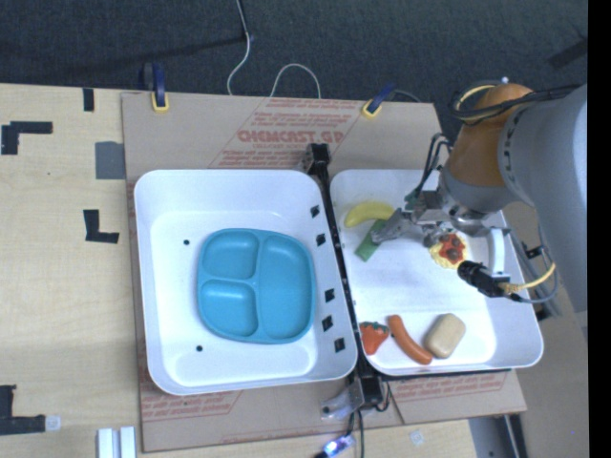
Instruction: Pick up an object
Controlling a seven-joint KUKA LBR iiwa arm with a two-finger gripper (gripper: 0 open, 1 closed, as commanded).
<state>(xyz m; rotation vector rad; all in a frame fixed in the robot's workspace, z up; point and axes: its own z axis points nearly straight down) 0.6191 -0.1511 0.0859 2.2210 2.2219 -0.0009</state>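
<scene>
While the arm [496,151] reaches in from 3 o'clock, the gripper [389,231] sits low over the right bin [516,351], at about 10 o'clock within it. Can't tell if the jaws are open or closed; they're dark and merge with what's under them.

Nearest items: a green piece [368,249], elongated and tilted, right at the tip of the jaws, contact unclear. A yellow banana [366,214], curved, lies just above it at 11 o'clock of the bin, close to the divider [329,256].

Rest of the right bin:
- small multicolour item [447,250], red/yellow, at about 2 o'clock, under the wrist, too blurred to name
- orange carrot-like piece [408,340], long, at 6 o'clock
- red item with green top [373,337] at 7 o'clock, just beside the carrot-like piece
- tan rounded lump [445,335] at 5 o'clock, touching or nearly touching the carrot-like piece's end

Left bin [162,198]: a blue sectioned plate [256,285], three compartments, lying flat near centre.

Both bins sit on a cardboard sheet [277,127] on the worktop [57,256].
</scene>
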